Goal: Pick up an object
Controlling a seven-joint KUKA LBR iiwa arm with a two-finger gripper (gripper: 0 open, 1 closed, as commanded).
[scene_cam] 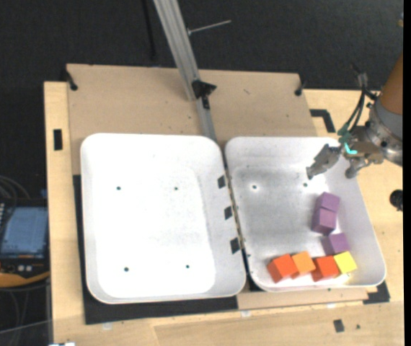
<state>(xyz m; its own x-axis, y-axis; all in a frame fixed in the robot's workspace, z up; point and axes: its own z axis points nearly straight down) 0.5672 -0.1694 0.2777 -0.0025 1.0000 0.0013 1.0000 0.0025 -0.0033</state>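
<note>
My gripper (335, 166) hangs over the upper right part of the right bin (270, 157), its two fingers spread open with nothing between them. Below it a purple block (326, 212) lies on the bin floor, apart from the fingers. A second purple block (335, 242) sits lower down. Along the bin's front edge stands a row of blocks: a red-orange one (283, 267), an orange one (303, 262), another red-orange one (326, 267) and a yellow one (345, 262).
The left bin (155, 215) lies beside the right one, joined by dark clips (228, 211). A slanted metal rail (180, 42) runs from the top down to the bins' back edge. A handheld controller (14, 240) rests off the bench at left.
</note>
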